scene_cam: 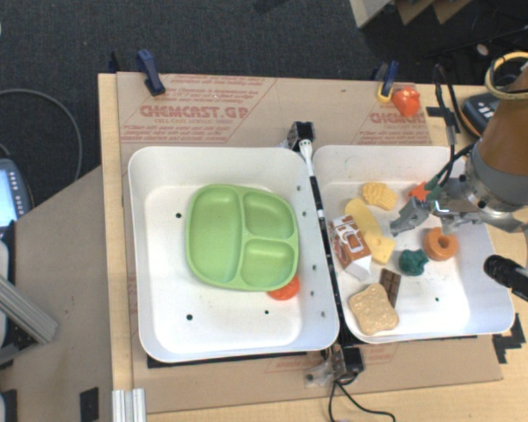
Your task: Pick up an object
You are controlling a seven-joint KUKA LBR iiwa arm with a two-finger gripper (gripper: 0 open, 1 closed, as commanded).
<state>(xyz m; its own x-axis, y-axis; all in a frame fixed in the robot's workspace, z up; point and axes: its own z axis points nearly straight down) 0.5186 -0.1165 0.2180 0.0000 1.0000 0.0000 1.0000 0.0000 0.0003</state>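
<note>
The right bin holds several small things: a yellow ridged piece, a pale yellow block, a brown and white box, an orange ring, a dark green lump, a brown bar and a slice of toast. My gripper hovers over the middle of this bin, just above the orange ring and right of the yellow block. It is open, with nothing between its fingers.
In the left bin lies a green divided plate, with a small orange-red thing tucked at its lower right edge. An orange item sits on the bench behind the right bin. Blue clamps hold the board's back edge.
</note>
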